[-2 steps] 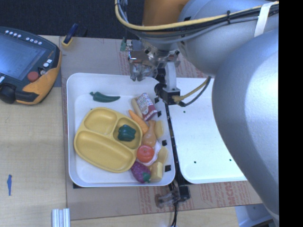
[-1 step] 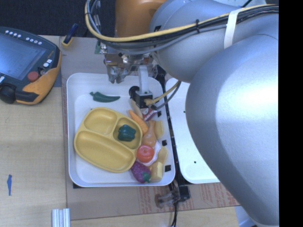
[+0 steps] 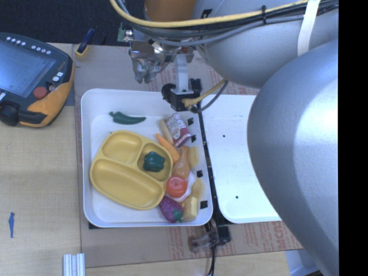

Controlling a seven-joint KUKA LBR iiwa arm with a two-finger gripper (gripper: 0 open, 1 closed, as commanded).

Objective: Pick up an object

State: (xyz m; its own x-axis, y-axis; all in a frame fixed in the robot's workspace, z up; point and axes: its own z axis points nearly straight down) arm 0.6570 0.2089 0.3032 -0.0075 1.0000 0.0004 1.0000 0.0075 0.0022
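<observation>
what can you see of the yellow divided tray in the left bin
The yellow divided tray looks like smooth, glossy plastic, rounded at the corners, with raised ridges splitting it into one long compartment and two smaller ones. It lies flat and turned at an angle on the floor of the left bin, toward its middle. A dark green toy pepper sits in the smaller compartment on the right. A toy carrot and tomato crowd its right edge.

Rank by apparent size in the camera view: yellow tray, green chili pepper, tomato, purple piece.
1. yellow tray, by far.
2. green chili pepper, longest but thin.
3. tomato and purple piece: look alike, unranked.
</observation>
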